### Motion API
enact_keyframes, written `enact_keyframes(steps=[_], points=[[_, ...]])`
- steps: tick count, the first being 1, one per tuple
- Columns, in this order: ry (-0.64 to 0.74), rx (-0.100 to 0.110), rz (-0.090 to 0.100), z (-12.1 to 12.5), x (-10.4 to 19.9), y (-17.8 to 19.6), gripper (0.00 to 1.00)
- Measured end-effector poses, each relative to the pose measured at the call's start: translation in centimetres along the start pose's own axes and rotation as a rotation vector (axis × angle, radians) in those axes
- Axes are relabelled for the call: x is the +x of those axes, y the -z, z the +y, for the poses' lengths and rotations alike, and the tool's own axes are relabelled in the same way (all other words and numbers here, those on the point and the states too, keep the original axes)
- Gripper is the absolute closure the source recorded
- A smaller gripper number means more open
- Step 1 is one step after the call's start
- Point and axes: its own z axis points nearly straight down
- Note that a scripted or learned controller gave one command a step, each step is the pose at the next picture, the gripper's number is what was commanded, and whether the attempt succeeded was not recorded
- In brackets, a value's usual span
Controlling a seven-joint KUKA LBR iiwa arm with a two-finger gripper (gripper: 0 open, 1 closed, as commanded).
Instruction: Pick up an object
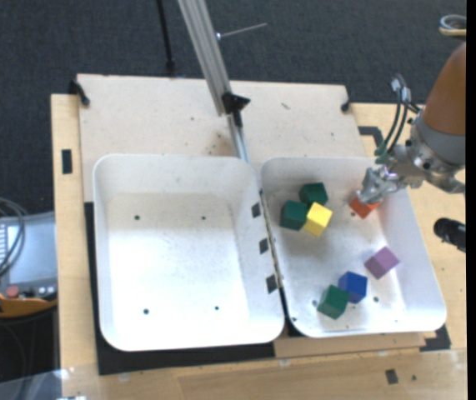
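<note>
Targeting the orange block (362,208) at the right bin (417,302)'s upper right; gripper (374,188) sits right over it, touching or nearly; can't tell fingers' state; no lift evident, grasp and raise remain; same bin: two green blocks, yellow, purple, blue, another green; left bin (112,248) bare.

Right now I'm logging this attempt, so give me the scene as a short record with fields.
arm: reaches in from the right, over the right bin
claw: low at the red block; grip unclear
right bin contents: two green blocks touching a yellow block; a purple block; a blue block against a third green block
left bin: beside the right bin
</note>
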Motion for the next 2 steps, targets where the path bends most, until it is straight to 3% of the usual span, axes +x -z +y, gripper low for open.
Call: enact_keyframes(steps=[2], points=[[0.003, 0.004, 0.002, 3.4, 10.4, 0.4, 1.00]])
